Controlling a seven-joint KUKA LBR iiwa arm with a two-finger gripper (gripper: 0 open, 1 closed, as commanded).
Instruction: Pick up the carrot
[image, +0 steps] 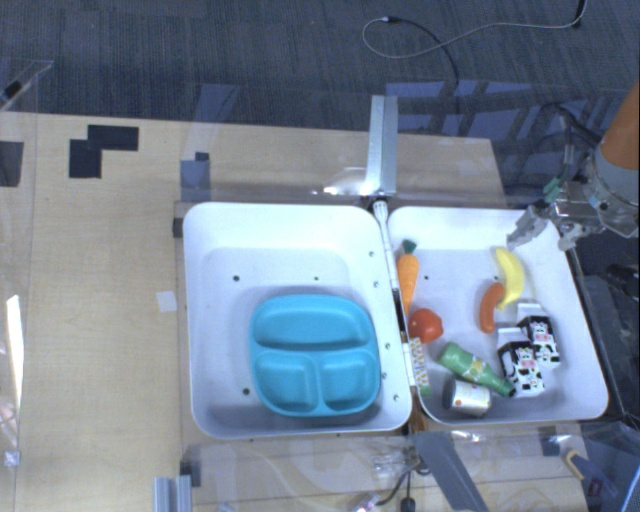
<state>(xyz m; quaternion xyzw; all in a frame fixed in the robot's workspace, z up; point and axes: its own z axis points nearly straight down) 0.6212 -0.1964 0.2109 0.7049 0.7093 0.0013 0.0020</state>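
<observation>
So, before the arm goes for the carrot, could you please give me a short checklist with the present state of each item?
1. Carrot in view in the right bin, by the divider wall: ok.
2. Carrot free of neighbours: ok; the tomato lies just below it, apart.
3. Room for a finger on the divider side: not ok; the carrot lies close against the wall.
4. Gripper above the carrot: not ok; it sits at the bin's upper right corner.
5. Gripper open: cannot tell.
6. Path across the bin: ok; the banana lies low beside it.
</observation>
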